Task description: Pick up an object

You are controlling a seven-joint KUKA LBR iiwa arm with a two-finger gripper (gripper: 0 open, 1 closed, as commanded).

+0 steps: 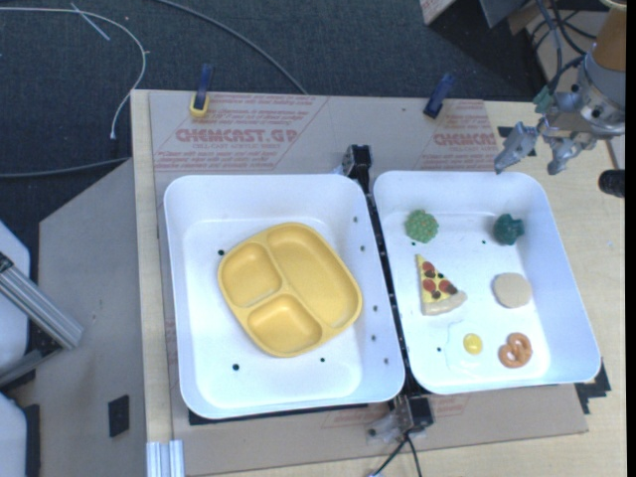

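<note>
Gripper (533, 151) sits at 2 o'clock in the frame, just outside the far rim of the right bin (566, 266), over bare worktop (298, 127). Its fingers stand spread wide with nothing between them.

Edges and room: the two bins lie side by side, their inner rims touching along the centre line. The left bin (194, 266) shows open floor on all sides of its one item. The right bin shows bare floor along its 3 o'clock wall and its near rim.

Left bin contents: one yellow tray (288, 288), three compartments, lying flat and turned at an angle, near the bin's middle.

Right bin contents:
- Green broccoli (421, 227) at 11 o'clock, near the far left corner.
- Dark green piece (508, 229) at 1 o'clock, nearest the gripper but apart from it.
- Pizza slice (437, 286) at 9 o'clock, point toward the broccoli.
- Tan round (511, 290) at centre right.
- Small yellow piece (472, 344) at 6 o'clock.
- Pretzel (515, 350) at 5 o'clock, just beside the yellow piece.

All items rest apart from one another.
</note>
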